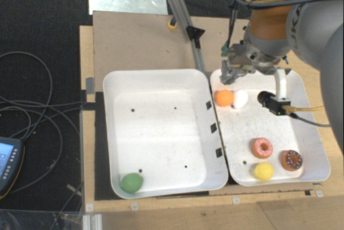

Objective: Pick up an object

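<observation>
Two shallow white bins sit side by side on the bench [88, 116]. The arm [301, 14] (grey, with an orange band above the wrist) reaches in from the right and hangs over the far left corner of the right bin [309, 132]. Its pincer [228, 76] points down just above an orange ball [224, 98]; whether the pincer is spread or closed cannot be told from this angle, and nothing is seen between its tips. A white ball [239, 99] lies touching the orange ball on its right. Nearer in the same bin lie a pink-iced doughnut [262, 148], a chocolate doughnut [292, 159] to its right, and a yellow ball [263, 171] near the front wall. The left bin [156, 116] holds a green ball [131, 182] in its near left corner. A tablet [8, 162] rests on the floor at far left, among loose cables.
</observation>
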`<state>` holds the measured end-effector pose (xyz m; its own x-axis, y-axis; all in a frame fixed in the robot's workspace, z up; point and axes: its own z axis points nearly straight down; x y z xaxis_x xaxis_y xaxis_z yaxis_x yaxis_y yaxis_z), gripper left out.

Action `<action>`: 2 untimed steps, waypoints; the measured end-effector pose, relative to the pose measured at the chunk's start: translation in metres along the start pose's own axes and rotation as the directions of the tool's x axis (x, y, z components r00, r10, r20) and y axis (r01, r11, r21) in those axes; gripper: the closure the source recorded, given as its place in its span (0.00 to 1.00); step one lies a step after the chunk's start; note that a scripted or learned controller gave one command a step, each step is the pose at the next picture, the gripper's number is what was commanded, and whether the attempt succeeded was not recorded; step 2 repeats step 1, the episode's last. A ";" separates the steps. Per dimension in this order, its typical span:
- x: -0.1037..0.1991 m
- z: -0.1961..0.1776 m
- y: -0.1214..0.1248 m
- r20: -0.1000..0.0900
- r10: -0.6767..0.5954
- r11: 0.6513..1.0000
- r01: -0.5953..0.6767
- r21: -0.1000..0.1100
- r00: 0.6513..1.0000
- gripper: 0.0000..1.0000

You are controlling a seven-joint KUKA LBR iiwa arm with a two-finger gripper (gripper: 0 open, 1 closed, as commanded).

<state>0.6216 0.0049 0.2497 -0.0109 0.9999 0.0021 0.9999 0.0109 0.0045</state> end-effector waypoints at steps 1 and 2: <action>0.046 -0.002 0.024 0.000 0.001 1.000 -0.001 0.000 1.000 1.00; 0.046 -0.002 0.024 0.000 0.001 1.000 -0.001 0.000 1.000 1.00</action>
